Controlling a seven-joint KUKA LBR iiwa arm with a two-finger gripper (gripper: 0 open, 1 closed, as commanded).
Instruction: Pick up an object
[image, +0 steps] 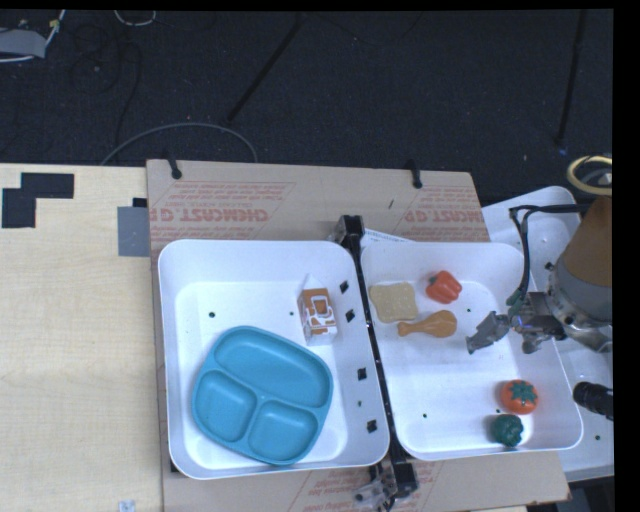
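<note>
Dark carpet behind, two white bins on cardboard below me.

My gripper (492, 333) hangs over the right bin (440, 430), fingers spread, nothing between them. The drumstick (428, 324) lies just beside it, next to the toast (393, 299) and red pepper (444, 287); I judge it the nearest candidate. Tomato (519, 396) sits nearer the corner.

We can read one printed mark: red lettering on the cardboard sheet (300, 205) that lies under the two white bins (185, 290), just beyond their far rims. It stands upside down and looks like "CHEMCAST GP", once beyond the left bin and again beyond the right. The small carton (318, 315) in the left bin bears orange print too small to read.
</note>
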